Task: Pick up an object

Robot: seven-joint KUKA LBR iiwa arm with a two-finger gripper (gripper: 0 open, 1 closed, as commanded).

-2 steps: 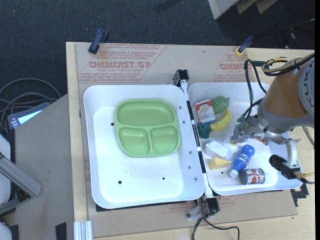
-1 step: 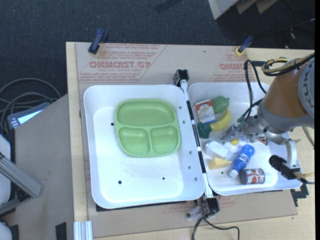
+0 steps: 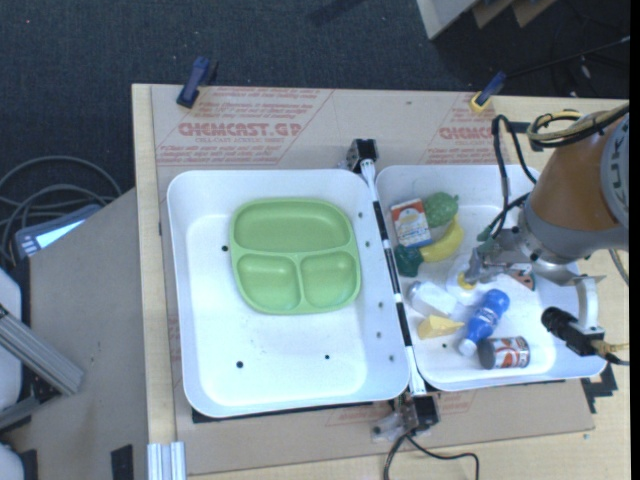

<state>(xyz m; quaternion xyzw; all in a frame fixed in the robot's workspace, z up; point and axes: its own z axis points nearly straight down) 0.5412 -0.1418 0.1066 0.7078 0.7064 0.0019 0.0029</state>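
The right bin (image 3: 560,366) holds several small objects. At its far left are a white and orange carton (image 3: 410,222), a green toy vegetable (image 3: 441,208) and a yellow banana (image 3: 447,244). A dark green piece (image 3: 407,260) lies by the left wall. Closer to the front are a white object (image 3: 431,296), a yellow wedge (image 3: 436,325), a blue bottle (image 3: 484,317) and a red can (image 3: 506,352). My gripper (image 3: 484,266) hangs low in the bin's middle, just above the blue bottle's top end and right of the banana. Nothing is visibly held.
The left bin (image 3: 200,298) holds a green divided plate (image 3: 296,254). The divider between the bins runs down at about (image 3: 388,268). The arm's orange band (image 3: 575,183) and black cables (image 3: 515,158) overhang the right bin's far right side. A black attachment (image 3: 566,330) sticks out near the bin's right edge.
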